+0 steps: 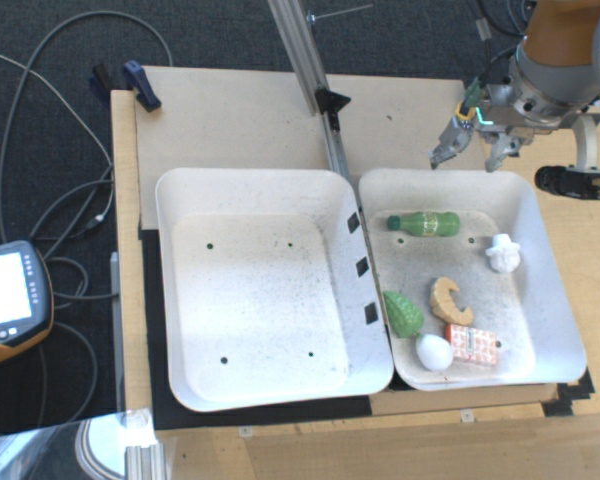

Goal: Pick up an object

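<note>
My gripper (471, 155) hangs open above the far rim of the right bin (550, 268), nothing between its fingers. Below it in that bin lies a green bottle (424, 224) on its side. A small white figure (502, 254) sits near the bin's right wall. Toward the near end are a tan curved piece (448, 300), a green leafy object (403, 314), a white egg-like ball (434, 352) and a red-and-white checked block (474, 346).
The left bin (250, 288) stands beside the right one, with black clips on the shared rim. A slanted metal rail (310, 68) crosses the bench behind the bins. A blue clamp (140, 83) sits at the bench's far left corner.
</note>
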Motion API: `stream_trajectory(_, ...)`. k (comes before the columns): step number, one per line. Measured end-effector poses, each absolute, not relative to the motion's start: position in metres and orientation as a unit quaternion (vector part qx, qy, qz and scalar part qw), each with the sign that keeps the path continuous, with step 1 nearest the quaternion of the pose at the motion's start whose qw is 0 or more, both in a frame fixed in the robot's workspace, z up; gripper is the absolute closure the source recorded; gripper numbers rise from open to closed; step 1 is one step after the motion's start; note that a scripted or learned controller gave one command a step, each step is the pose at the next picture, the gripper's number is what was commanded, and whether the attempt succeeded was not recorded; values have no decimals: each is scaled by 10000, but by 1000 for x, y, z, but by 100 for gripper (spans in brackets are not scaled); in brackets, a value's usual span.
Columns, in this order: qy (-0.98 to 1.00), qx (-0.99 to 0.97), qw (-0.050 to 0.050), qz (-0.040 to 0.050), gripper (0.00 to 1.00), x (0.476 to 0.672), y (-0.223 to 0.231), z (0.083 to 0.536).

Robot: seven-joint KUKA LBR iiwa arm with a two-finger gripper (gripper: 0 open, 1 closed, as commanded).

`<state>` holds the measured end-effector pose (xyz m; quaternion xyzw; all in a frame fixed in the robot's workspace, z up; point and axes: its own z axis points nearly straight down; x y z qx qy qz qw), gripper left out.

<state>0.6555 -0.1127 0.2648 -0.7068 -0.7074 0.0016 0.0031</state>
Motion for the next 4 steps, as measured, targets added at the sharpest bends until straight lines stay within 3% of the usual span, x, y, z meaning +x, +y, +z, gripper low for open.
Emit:
stream_trajectory(1, -7077, -7065, 17, 9, 0, 656, -113, 267)
stream_trajectory(4, -7079, -7063, 33, 23, 0, 661, -101, 105)
